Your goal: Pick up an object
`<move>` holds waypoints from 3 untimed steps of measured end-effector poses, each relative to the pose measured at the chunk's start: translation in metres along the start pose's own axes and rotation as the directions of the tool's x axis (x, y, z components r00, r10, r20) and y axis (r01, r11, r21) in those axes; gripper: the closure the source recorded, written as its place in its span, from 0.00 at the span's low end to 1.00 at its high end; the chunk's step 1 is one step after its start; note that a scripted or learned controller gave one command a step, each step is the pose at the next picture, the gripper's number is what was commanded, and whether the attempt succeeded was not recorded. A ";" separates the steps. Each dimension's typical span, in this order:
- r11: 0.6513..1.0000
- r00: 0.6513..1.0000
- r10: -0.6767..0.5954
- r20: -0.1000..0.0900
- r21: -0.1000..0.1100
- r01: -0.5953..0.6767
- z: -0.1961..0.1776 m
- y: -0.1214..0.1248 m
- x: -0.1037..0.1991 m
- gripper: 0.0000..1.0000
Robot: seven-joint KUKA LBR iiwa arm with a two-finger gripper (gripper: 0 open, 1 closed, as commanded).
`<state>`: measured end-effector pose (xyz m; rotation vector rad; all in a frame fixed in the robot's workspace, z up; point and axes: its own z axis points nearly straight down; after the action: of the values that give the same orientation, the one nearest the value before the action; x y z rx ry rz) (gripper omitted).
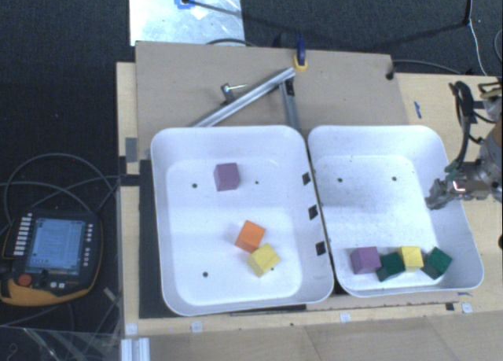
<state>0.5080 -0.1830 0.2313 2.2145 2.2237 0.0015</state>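
We viewed the surface (346, 76) from above at a slant, with two shallow white bins set side by side upon it. The left bin (169, 218) held three blocks: a purple block (226, 176) towards its far side, and nearer the front an orange block (250, 235) touching a yellow block (264, 259) at one corner. The right bin (440, 147) held four blocks in a row along its front wall: a second purple block (365, 259), a dark green block (389, 266) just beside it, a small yellow block (412, 256) next to that, and another green block (437, 261) at the right end. The hand (448, 190) stood at the right rim of the right bin, well behind the row of blocks and apart from all of them; nothing lay between its parts that we could see, and we could not tell how far open it was, as its tip was small and blurred. Beyond the bins, a metal bar (247, 93) lay at a slant across a brown board (181, 76). A control pendant (51, 253) with a lit screen rested on the dark floor (63, 76) to the left, its cables looping around it.
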 end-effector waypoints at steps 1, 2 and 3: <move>1.000 1.000 -0.007 -0.003 0.000 0.007 0.004 0.023 0.054 1.00; 1.000 1.000 -0.007 -0.003 -0.002 0.007 -0.005 0.059 0.103 1.00; 1.000 1.000 -0.007 -0.004 -0.002 0.007 -0.013 0.082 0.153 1.00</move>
<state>0.5898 -0.0293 0.2446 2.2075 2.2329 0.0073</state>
